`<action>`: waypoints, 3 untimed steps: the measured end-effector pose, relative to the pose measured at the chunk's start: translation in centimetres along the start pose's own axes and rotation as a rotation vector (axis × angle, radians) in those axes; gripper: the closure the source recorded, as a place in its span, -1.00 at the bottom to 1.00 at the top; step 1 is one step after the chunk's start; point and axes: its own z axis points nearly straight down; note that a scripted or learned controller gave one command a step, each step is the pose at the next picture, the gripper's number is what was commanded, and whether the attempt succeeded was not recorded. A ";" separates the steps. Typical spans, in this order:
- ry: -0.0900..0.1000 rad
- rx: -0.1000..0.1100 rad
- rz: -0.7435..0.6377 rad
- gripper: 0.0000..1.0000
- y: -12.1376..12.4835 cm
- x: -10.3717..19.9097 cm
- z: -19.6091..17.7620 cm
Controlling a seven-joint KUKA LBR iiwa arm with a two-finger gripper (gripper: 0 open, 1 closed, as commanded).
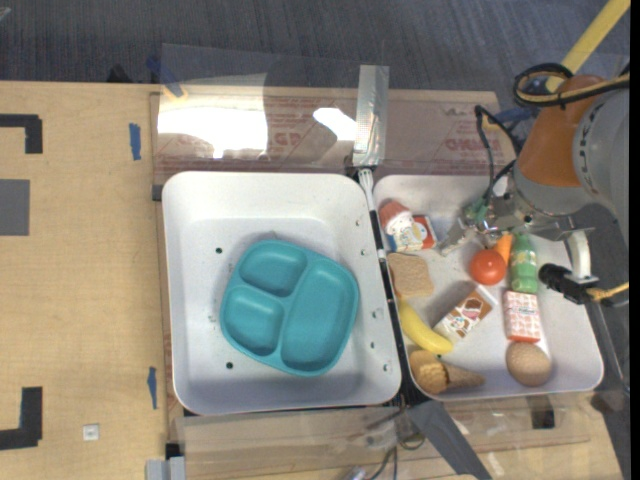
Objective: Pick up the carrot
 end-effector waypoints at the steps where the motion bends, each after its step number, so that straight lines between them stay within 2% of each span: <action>1: -0.006 -0.007 -0.003 1.00 0.2 -0.1 -1.3; 2: 0.001 0.006 -0.033 1.00 -9.0 -1.1 -1.5; 3: 0.001 0.002 0.022 1.00 3.0 -1.4 0.0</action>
